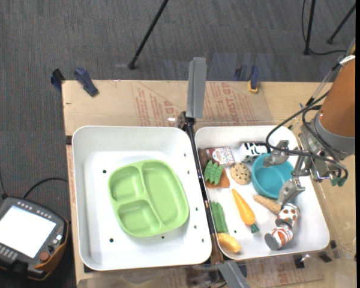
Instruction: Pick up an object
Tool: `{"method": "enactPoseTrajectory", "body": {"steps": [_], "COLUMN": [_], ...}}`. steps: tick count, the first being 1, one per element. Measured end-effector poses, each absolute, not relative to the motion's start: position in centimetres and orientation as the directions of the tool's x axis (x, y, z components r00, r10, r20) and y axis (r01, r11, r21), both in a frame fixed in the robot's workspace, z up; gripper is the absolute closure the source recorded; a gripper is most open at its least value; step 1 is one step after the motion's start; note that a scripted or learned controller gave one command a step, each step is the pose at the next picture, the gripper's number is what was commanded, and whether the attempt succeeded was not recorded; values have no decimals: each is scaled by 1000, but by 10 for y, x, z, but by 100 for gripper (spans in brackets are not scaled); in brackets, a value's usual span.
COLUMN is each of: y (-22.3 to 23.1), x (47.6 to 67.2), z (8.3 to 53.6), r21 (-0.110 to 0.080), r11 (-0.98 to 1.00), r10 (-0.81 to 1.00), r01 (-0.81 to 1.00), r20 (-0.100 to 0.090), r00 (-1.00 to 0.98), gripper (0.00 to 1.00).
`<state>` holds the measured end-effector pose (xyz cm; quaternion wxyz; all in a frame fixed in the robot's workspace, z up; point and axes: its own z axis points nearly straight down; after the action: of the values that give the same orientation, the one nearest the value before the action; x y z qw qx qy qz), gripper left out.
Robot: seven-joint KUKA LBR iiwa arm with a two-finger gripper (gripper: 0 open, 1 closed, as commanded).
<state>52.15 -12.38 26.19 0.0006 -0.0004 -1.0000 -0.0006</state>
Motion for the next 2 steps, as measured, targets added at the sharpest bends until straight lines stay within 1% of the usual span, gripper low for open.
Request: {"method": "enactPoseTrajectory", "body": {"steps": [1, 2], "y": [-111, -105], "x": [565, 531], "z": [109, 85], "r21": [6, 3], "r11": [998, 1000], "r10": [-60, -30], "r01": [-60, -30], "r20": [12, 5], "r00": [-998, -1000], "gripper": [0, 0]}}
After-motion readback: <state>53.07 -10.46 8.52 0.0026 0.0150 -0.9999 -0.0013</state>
